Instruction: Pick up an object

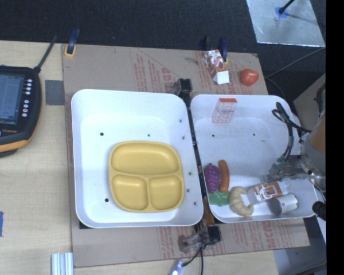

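A glossy yellow three-compartment tray [146, 175] is seen in the smooth left bin [92, 113] on the wooden desk [23, 211]. In the right bin [246, 128], a flat clear packet [224, 110] lies at twelve o'clock, while a knobbly purple grape bunch [211, 177], a slim orange sausage [223, 175], a green leaf shape [218, 198], a curved tan croissant [240, 201] and a labelled cylindrical bottle [272, 195] are clustered at six o'clock. The gripper [286, 169] is seen at three o'clock, partly cut off and tangled in cables, so it cannot be told whether the fingers are open or closed.
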Action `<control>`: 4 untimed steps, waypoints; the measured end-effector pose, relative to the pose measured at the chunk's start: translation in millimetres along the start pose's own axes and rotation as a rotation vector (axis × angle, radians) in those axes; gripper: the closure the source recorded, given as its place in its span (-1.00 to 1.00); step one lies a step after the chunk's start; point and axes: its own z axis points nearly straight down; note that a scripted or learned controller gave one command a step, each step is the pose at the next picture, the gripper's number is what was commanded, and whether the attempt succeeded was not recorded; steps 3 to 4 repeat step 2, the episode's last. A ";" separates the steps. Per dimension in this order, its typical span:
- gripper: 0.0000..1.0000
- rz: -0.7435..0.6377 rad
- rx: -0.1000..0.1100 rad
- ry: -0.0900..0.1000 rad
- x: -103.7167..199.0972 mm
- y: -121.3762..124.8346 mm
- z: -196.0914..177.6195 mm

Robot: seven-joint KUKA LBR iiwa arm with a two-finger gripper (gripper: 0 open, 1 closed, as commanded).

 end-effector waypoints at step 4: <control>-1.00 0.002 0.001 0.002 50.3 -9.3 -93.1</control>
